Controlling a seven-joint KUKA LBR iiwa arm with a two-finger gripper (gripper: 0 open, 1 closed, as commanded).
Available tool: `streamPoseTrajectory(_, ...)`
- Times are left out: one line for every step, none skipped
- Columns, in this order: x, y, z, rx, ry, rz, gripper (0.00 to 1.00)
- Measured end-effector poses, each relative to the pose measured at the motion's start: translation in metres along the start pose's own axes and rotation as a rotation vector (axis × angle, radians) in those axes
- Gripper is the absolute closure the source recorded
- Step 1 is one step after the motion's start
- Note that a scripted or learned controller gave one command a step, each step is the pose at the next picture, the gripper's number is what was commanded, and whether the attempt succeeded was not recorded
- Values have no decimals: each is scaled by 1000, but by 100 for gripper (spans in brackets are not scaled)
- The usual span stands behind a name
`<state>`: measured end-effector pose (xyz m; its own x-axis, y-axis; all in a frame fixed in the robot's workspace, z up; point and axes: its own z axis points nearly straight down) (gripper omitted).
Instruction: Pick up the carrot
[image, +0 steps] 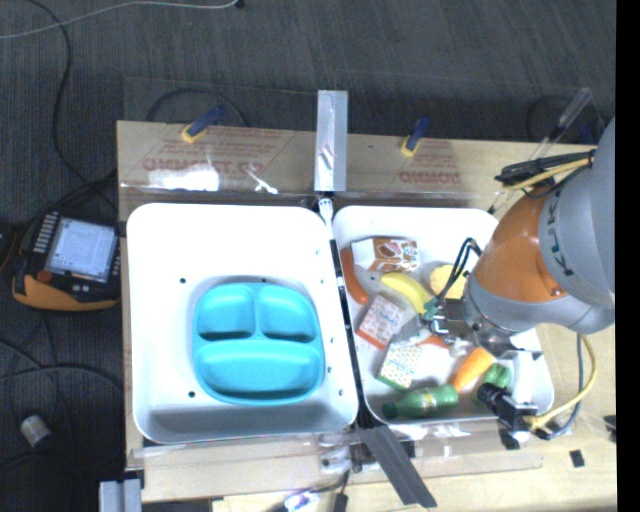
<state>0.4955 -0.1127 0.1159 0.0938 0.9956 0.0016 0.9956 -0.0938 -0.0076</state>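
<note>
Orange and tapered, the plastic carrot lay in the right white bin's near corner — just beneath the grey arm's gripper. Crowding toys — a green bottle beside it — risked a mis-grab.

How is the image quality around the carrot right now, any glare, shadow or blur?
Camera view: lighting is even, with mild glare on the clear plastic sheet behind the bins; the carrot is reasonably sharp and unshadowed, though the arm covers the right bin's right side and the hand's detail there is too cluttered to read.
</note>
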Motion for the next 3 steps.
streamPoseTrajectory(-77,40,-34,-3,-4,36,0)
streamPoseTrajectory(-95,19,11,-28,3,30,0)
streamPoseTrajectory(-97,14,16,-40,8,-43,0)
